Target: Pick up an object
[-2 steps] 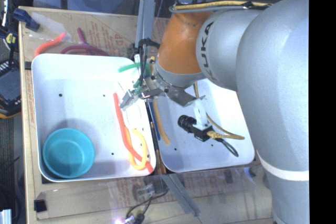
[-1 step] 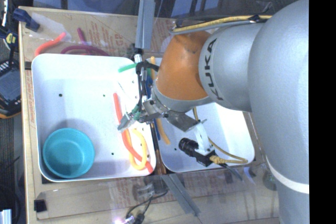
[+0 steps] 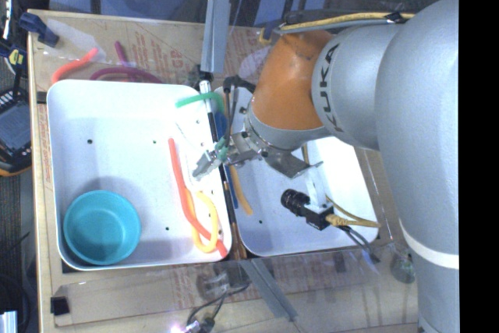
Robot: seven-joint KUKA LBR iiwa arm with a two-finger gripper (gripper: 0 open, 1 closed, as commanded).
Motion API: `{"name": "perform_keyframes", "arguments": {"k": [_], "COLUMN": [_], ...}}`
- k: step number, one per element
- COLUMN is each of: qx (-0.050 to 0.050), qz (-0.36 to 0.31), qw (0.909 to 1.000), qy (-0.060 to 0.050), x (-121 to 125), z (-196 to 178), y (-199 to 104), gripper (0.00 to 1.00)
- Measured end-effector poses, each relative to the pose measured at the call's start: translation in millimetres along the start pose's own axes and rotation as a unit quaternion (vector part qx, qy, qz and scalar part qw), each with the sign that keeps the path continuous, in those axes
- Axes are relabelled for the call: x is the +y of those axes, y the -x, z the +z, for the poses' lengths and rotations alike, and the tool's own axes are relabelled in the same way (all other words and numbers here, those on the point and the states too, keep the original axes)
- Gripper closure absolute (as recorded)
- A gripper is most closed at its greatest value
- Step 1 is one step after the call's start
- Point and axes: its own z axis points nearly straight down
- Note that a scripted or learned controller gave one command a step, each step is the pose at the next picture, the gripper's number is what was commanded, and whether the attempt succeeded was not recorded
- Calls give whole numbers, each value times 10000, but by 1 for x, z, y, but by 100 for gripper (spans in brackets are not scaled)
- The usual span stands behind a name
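Left bin (image 3: 93,129): blue bowl (image 3: 101,227) in the near-left corner; along the right wall an orange strip (image 3: 182,183) runs down to a yellow loop (image 3: 206,226), with a green piece (image 3: 199,99) at the top right corner. Gripper (image 3: 209,162) sits low over the right side of this bin, by the divide, just beside the orange strip; fingers look slightly apart with nothing visibly between them. Right bin (image 3: 343,234): mostly covered by the arm (image 3: 366,82); a thin orange stick (image 3: 242,197) lies near its left wall.

One fixed overhead camera looks down slantwise on both white bins (image 3: 78,113).
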Motion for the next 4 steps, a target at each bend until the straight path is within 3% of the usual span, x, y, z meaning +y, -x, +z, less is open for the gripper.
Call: {"name": "perform_keyframes", "arguments": {"k": [1, 2, 3, 4], "qx": [5, 2, -1, 8], "qz": [-83, -287, -629, -818], "qw": [10000, 9996, 9980, 9967], "qy": [-11, 9, 16, -2], "x": [-7, -5, 7, -2], "z": [1, 0, -1, 0], "y": [-40, -14, -37, -8], "gripper": [0, 0, 0, 0]}}
